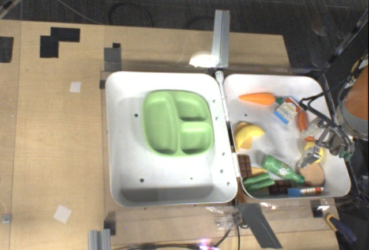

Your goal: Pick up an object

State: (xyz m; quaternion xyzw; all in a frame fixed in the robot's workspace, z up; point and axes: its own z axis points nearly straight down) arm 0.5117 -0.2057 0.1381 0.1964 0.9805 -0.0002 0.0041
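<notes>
The right bin [271,84] holds several toy items: an orange carrot [258,98], a blue and white packet [285,109], a yellow fruit [247,135], a green bottle [282,168], a brown chocolate bar [244,165], a tan round piece [313,174] and a blue and red marker [304,190]. My gripper [319,150] hangs low over the bin's right side, just above the tan piece. A small yellow item [316,155] sits right at its tip. Whether that item is held is hidden by the wrist.
The left bin [124,185] carries a green divided tray [176,122]. A metal post [221,38] stands behind the divider between the bins. Black cables [314,102] trail from the arm across the right bin's far right corner.
</notes>
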